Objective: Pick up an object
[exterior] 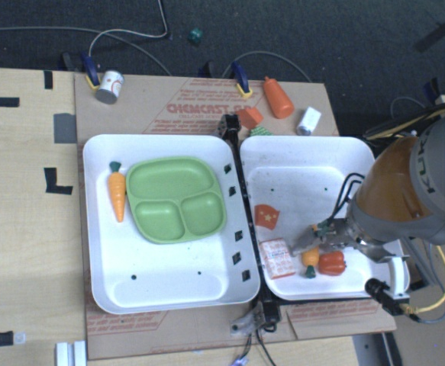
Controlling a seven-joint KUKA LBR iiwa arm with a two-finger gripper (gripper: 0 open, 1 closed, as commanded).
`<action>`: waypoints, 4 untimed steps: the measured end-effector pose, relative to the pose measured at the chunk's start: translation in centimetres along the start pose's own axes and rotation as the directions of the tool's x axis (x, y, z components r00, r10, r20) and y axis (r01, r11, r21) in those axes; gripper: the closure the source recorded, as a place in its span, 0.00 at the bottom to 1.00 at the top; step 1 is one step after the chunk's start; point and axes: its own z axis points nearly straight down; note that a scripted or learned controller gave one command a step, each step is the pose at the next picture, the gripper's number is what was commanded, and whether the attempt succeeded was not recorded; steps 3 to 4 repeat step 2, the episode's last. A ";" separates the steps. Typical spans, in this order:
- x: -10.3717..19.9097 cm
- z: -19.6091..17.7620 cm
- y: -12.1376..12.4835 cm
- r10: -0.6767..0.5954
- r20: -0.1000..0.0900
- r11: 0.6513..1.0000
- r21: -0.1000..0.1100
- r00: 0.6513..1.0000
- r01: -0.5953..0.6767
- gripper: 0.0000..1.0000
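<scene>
i had the gripper (323,239) low in the right bin (298,152), just above a small red and orange toy vegetable (325,263) by the near wall; i could not tell its state. the toy looked light, hard and slick, so i judged its rounded middle the best hold.
</scene>
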 end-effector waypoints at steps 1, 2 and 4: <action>0.0 -1.0 0.1 0.000 -0.001 1.000 0.000 1.000 0.000 1.00; 10.0 -9.7 2.7 -0.001 -0.004 1.000 0.008 1.000 0.001 1.00; 10.0 -9.7 2.7 -0.001 -0.004 1.000 0.008 1.000 0.001 1.00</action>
